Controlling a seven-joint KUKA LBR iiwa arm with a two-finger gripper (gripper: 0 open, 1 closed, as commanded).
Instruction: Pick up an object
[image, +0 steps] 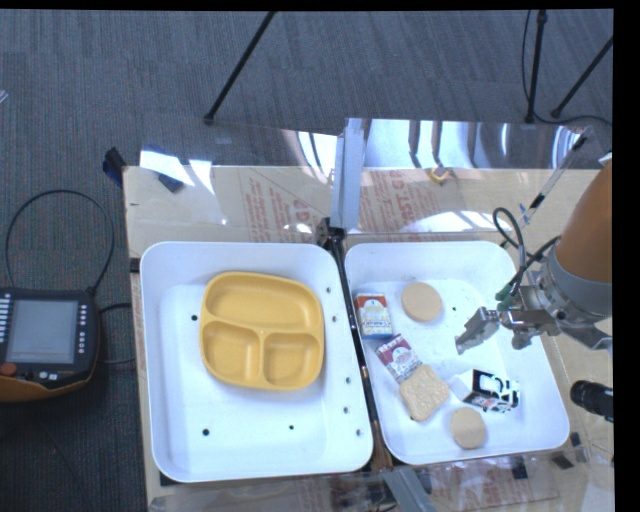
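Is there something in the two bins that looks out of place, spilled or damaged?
Nothing looks spilled or broken. The yellow tray lies flat in the left bin. In the right bin, the two small cartons, the cracker, two round biscuits and a black-and-white packet lie scattered loosely.

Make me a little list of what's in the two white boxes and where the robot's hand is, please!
left bin: yellow divided tray
right bin: two round crackers, square cracker, two small packets, black-and-white object
gripper: over the right bin, right of the packets, nothing seen between its fingers
beside bench: handheld controller on the floor
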